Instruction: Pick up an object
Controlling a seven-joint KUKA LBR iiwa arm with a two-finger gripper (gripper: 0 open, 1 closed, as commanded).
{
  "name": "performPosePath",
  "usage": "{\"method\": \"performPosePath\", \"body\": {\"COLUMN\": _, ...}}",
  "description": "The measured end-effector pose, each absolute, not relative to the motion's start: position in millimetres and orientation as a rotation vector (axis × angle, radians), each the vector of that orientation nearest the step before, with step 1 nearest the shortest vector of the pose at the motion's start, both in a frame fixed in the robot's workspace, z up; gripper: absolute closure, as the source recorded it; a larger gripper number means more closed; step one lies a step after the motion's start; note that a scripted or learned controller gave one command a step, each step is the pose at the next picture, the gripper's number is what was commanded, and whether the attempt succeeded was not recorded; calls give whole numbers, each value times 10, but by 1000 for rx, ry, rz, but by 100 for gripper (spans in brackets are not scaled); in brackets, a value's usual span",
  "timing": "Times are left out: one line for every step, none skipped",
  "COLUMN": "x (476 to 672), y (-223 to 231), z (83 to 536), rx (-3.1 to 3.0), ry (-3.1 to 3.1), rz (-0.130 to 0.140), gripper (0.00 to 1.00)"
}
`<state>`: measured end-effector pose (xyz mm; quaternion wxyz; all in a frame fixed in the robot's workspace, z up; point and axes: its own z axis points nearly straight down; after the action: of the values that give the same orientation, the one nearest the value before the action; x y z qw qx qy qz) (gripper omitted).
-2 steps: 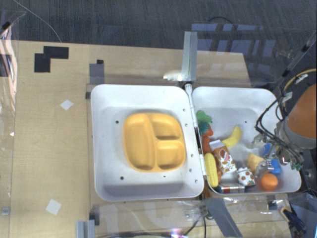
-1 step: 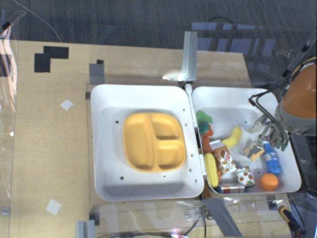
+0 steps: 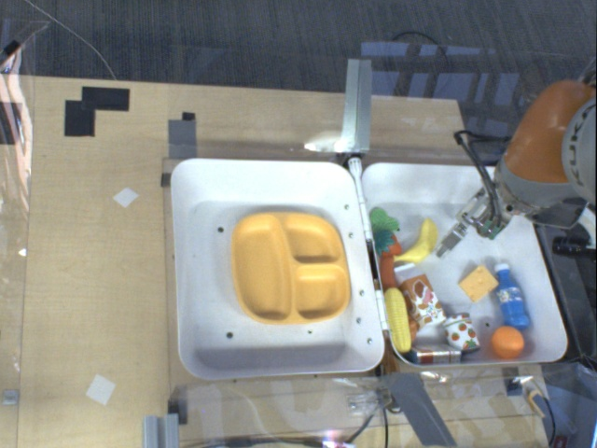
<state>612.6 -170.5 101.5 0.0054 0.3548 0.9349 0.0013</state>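
My gripper (image 3: 454, 231) hangs over the upper middle of the right bin (image 3: 550, 278), open, with nothing between its fingers. A yellow banana (image 3: 424, 241) lies just to its left. Below it sits a yellow block (image 3: 478, 283), with a blue bottle (image 3: 509, 297) and an orange (image 3: 507, 342) further down on the right. Along the bin's left side lie a green toy (image 3: 382, 222), an orange carrot (image 3: 390, 250), a corn cob (image 3: 397, 317), a brown-and-white carton (image 3: 424, 301) and a small patterned cup (image 3: 459, 331).
The left bin (image 3: 205, 278) holds a yellow divided plate (image 3: 287, 267). A metal post (image 3: 358, 101) stands at the back between the bins. The arm's orange band (image 3: 546, 143) looms over the right bin's far right corner.
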Motion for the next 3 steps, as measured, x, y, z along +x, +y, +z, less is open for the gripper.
{"method": "performPosePath", "body": {"x": 5897, "y": -1361, "z": 999, "rx": 1549, "ry": 2727, "rz": 4, "gripper": 0}}
{"method": "performPosePath", "body": {"x": 5687, "y": -1483, "z": 889, "rx": 1480, "ry": 2758, "rz": 7, "gripper": 0}}
{"method": "performPosePath", "body": {"x": 5213, "y": -1778, "z": 964, "rx": 1301, "ry": 2852, "rz": 1, "gripper": 0}}
